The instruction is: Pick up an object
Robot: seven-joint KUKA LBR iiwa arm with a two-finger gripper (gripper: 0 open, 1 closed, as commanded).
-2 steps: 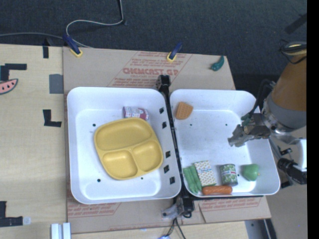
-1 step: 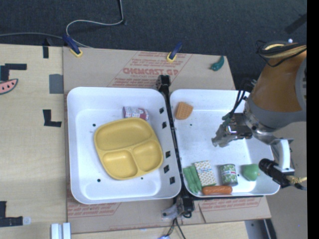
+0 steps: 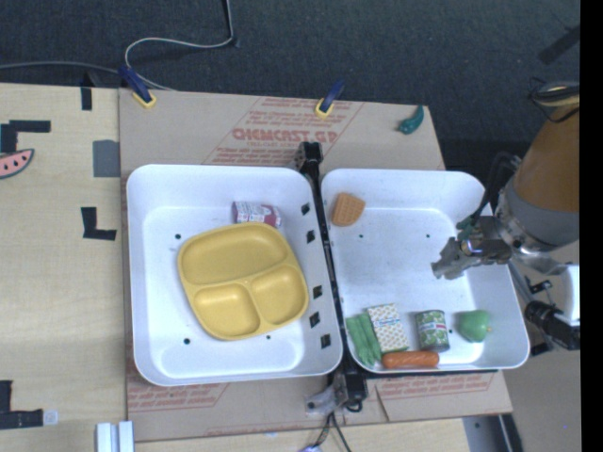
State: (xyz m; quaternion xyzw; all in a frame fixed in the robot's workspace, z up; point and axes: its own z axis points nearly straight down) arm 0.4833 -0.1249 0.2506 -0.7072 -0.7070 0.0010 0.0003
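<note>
Yellow plastic divided tray (image 3: 243,281), round green can (image 3: 431,330), metal tool (image 3: 455,257)

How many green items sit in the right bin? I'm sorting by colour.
3: a green pod at the front left, a green-labelled can beside the carton, a green fruit front right.

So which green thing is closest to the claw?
The round green ball, just below the claw. The green can and the long green veggie sit farther left along the bin's front wall.

Small can (image 3: 256,214) half hidden behind yellow tray (image 3: 243,280), label unreadable
</note>
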